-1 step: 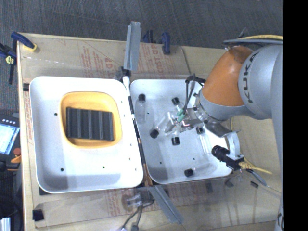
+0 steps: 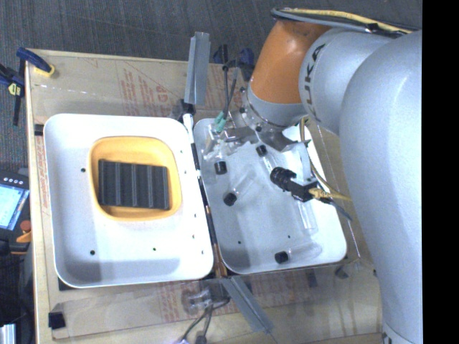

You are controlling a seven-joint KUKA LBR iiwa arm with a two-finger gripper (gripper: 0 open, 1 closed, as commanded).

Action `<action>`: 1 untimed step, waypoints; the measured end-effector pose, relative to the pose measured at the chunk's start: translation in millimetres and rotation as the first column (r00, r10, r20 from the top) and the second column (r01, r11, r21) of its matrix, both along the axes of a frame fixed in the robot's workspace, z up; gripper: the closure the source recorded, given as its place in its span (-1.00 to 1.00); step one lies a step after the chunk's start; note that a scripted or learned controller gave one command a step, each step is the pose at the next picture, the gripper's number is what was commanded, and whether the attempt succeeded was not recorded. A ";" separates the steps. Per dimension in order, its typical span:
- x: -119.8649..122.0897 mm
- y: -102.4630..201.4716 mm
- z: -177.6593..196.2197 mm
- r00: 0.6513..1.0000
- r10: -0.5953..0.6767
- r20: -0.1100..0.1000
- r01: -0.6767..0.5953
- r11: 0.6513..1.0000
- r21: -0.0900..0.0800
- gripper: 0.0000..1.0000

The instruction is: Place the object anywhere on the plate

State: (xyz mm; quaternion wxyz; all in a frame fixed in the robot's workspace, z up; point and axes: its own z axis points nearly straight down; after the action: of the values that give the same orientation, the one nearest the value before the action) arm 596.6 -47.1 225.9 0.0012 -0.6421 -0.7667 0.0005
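A yellow plate (image 2: 136,147) lies in the left white bin (image 2: 72,242). On the middle of the plate rests a dark, ridged rectangular object (image 2: 135,185), lying flat. My gripper (image 2: 216,147) hangs low over the far left corner of the right white bin (image 2: 258,235), close to the wall between the two bins. It is apart from the plate and the object. The grey arm with its orange band (image 2: 287,63) covers the right bin's far and right side.
Two small dark bits (image 2: 229,198) (image 2: 281,256) sit on the right bin's floor. A black cable fitting (image 2: 285,180) hangs off the wrist. A blue clamp (image 2: 36,59) grips the bench's far left corner, and a screen device (image 2: 11,206) sits at the left edge.
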 end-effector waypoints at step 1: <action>4.9 43.2 -26.7 0.955 0.296 -0.003 -0.296 0.955 0.001 1.00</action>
State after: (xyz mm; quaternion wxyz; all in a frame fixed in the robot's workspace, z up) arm 601.5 -3.9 199.2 0.0026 -0.5201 -0.8541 0.0013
